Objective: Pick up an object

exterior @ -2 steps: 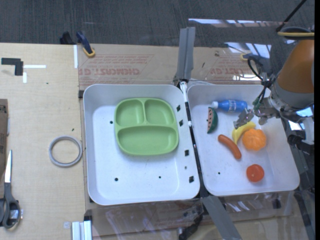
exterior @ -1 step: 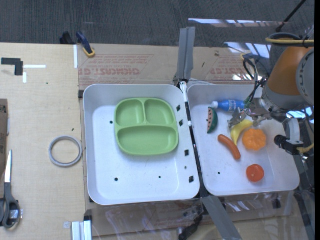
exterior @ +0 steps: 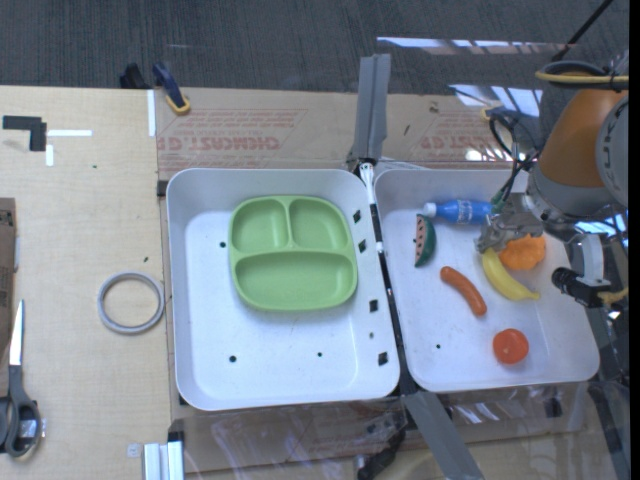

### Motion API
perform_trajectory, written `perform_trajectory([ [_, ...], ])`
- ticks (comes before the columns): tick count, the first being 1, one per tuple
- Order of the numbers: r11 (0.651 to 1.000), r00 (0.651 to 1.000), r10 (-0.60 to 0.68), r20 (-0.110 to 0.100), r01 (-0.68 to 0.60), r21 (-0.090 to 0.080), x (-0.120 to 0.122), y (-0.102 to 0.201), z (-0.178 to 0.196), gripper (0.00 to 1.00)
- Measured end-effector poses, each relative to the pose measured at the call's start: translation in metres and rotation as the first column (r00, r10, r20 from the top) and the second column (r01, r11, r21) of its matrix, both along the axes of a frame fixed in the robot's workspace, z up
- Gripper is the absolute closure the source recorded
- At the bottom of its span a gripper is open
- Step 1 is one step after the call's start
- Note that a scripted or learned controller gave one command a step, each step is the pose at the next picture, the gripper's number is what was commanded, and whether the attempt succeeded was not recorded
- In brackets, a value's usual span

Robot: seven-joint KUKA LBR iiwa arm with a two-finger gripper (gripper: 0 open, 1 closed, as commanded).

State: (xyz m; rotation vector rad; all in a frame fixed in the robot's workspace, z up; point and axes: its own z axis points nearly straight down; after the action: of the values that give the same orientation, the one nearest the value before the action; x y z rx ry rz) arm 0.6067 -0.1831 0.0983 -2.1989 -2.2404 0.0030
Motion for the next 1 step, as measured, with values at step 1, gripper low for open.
perform_trajectory([
  [1, 1.0, 1.0, 0.0, 0.0, 0.0, 0.0, 0.0, 0.0001, 0.0, 0.0],
])
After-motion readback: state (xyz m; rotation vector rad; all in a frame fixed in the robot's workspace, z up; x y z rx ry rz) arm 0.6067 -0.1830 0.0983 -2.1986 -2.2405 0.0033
